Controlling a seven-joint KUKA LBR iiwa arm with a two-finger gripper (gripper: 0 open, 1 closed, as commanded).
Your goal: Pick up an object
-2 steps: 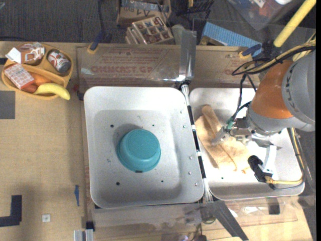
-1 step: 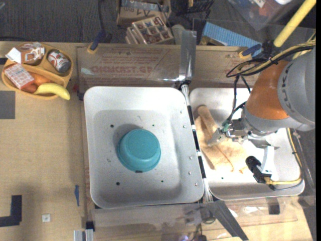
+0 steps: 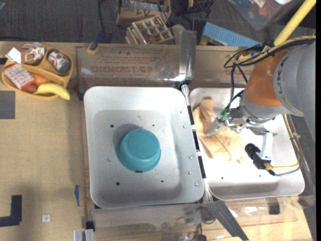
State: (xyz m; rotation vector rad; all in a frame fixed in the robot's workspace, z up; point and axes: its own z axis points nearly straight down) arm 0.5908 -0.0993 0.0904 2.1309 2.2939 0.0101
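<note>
Cloth (image 3: 216, 134) lies crumpled in the right bin (image 3: 281, 187), with the gripper (image 3: 219, 124) low over it; whether its fingers are spread or pinching, I cannot tell. Limp fabric could slip free, or snag only an edge.

Teal bowl (image 3: 139, 150) smooth matt plastic; bins (image 3: 100, 109) glossy white; tan object (image 3: 216, 139) possibly cloth.

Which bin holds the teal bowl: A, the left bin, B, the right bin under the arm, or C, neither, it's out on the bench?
A: the teal bowl sits upside down on the floor of the left bin, while the gripper is over the tan cloth in the right bin.
</note>
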